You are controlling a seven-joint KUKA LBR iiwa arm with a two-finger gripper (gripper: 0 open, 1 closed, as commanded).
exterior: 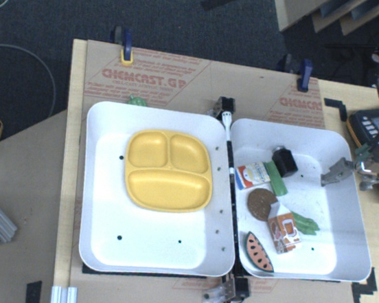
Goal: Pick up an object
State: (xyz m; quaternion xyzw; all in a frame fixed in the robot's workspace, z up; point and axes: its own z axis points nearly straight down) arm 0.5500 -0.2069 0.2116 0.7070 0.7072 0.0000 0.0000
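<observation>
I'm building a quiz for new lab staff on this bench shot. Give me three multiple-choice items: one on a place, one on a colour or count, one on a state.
1. Where does the yellow divided plate lie?
A. in the left bin
B. in the right bin
C. on the cardboard

2. How many compartments does the plate have?
A. two
B. three
C. five

3. How does the watermelon slice sit?
A. flat in the middle of the right bin
B. against the near rim of the right bin
C. on the plate

Answers:
1 A, the plate rests on the floor of the left bin.
2 B, two small sections sit above one wide one.
3 B, the slice lies at the bin's near left corner.
</observation>
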